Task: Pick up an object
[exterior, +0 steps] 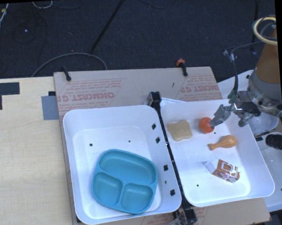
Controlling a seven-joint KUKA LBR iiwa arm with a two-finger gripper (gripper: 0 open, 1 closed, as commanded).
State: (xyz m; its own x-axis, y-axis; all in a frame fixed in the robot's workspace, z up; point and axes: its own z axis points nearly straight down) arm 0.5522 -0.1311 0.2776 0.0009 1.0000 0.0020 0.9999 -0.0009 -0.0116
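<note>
In the right bin [266, 178] lie a red tomato [205, 125], a tan slice of bread [180, 130], a golden chicken drumstick [222, 142] and a crumpled orange-and-white packet [225, 170]. My gripper [232, 118] hovers over the bin's upper right part and stands open, fingers spread, with nothing between them. Its left fingertip [217, 119] is just right of the tomato and above the drumstick. I cannot tell whether it touches the tomato.
The left bin [80, 138] holds a blue divided plate [124, 180]. A black divider with clips [166, 151] runs between the bins. The arm's grey body and orange band [268, 60] rise at the right edge, with cables beside them.
</note>
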